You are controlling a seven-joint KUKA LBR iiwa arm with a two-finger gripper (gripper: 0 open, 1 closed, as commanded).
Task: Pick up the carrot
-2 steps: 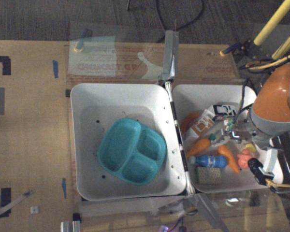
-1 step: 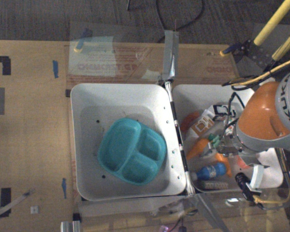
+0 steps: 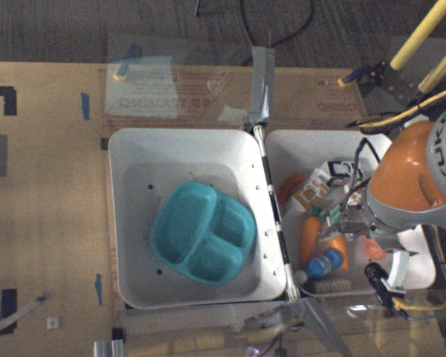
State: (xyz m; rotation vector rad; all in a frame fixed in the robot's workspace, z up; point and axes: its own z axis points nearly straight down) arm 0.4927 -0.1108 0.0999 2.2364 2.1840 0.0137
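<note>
Currently, approach step. L bin point(image 3: 134, 162) has a teal tray point(image 3: 202, 232). R bin point(image 3: 297, 149): carrot point(image 3: 310, 239) lies near its L wall, blue bottle point(image 3: 321, 263) touching below. Claw point(image 3: 347, 225) hovers just beside carrot; open/closed: cannot tell. Next, prob.: center over carrot, descend, close.

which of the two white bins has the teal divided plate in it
The left bin: it holds the teal plate, while the right bin holds the carrot and other clutter.
</note>
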